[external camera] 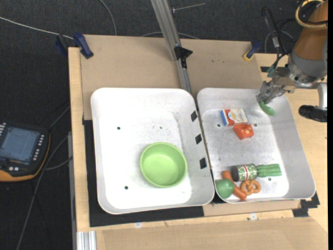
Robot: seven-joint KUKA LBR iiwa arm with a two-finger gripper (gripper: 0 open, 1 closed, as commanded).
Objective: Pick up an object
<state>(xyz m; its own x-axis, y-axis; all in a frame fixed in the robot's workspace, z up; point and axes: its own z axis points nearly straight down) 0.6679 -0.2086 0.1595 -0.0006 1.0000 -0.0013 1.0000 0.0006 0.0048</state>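
Where the wooden bench [135,61] carries its two shallow white bins, I see the left bin [130,113] holding a round, smooth green bowl [163,164]. The right bin [291,155] has a red-white-blue carton [233,116], a red block [244,132], and at its near edge a green bottle [256,171] lying long axis left-right, cap toward the right, beside orange rings [250,187]. At the far corner, my gripper [266,99] is closed on a small green piece [267,108], which hangs slanting just beneath the fingers.
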